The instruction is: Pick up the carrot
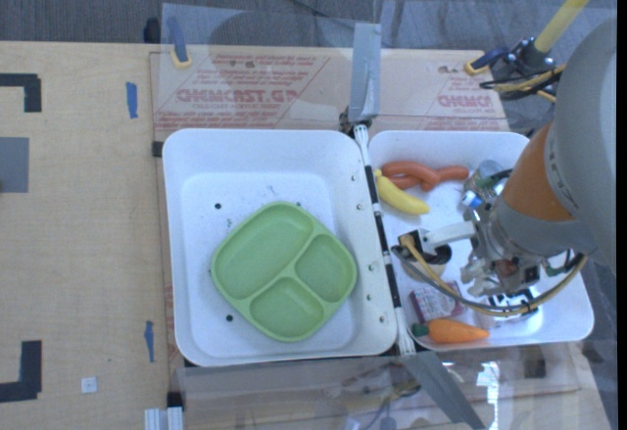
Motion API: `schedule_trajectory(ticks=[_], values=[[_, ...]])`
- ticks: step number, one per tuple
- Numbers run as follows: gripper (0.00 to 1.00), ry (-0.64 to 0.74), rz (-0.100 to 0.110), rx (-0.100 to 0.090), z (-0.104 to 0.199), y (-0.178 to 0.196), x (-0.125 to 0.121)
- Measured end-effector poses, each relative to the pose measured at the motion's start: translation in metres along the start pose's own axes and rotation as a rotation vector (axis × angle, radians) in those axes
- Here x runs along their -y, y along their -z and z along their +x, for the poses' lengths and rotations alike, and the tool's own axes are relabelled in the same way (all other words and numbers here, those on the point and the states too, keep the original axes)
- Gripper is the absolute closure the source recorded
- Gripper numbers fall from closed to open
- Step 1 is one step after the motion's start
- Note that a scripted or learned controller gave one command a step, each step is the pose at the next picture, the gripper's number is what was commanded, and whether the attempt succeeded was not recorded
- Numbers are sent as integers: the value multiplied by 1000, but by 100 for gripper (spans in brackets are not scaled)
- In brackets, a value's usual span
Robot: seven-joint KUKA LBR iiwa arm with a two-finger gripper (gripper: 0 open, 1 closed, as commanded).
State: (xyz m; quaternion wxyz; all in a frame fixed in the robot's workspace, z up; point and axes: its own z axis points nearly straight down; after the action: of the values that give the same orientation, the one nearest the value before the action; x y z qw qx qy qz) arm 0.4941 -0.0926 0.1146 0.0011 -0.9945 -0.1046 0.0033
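Carrot (457, 330) lying at right bin's (568, 325) near edge, just under gripper (487, 266); banana (401, 195) and sausage (423, 173) farther back. Finger state impossible to tell.

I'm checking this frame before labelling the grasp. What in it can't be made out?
- Gripper: in the camera view, the arm's wrist and cables cover it, so its finger state is unreadable.
- Right bin: the arm hides much of its floor.
- Small dark item above the carrot: too small and cable-crossed to identify.
- Sausage and banana: touching or merely overlapping, cannot tell.
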Motion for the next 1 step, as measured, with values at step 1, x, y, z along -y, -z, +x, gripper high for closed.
schedule_trajectory(ticks=[1], values=[[100, -4, 0, -3, 0, 69, 77]])
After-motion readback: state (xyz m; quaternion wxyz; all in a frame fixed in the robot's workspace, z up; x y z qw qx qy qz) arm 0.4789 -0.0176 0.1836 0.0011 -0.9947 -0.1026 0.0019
